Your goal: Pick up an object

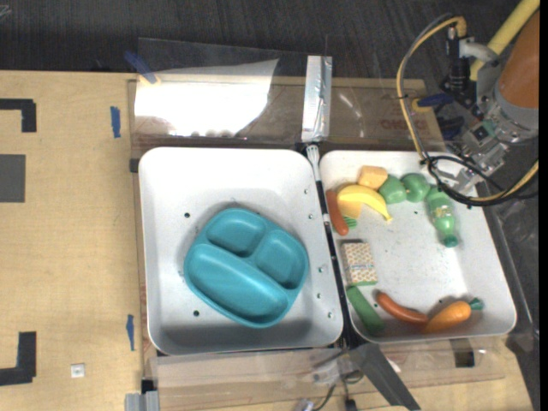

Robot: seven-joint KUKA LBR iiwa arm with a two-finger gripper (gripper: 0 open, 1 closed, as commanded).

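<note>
Banana [363,201] crowded between orange block [372,176] and green toys [404,187]

teal tray [247,265]: glossy plastic | bins [163,229]: smooth white plastic | bench [68,229]: matt wood

Yellow banana [363,201] lying curved, right bin's upper-left, beside orange block [372,176]

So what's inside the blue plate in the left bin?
The blue plate sits in the left bin, and its three compartments look bare, with no food in them. The bin floor under the plate is covered, so I cannot see it.
</note>
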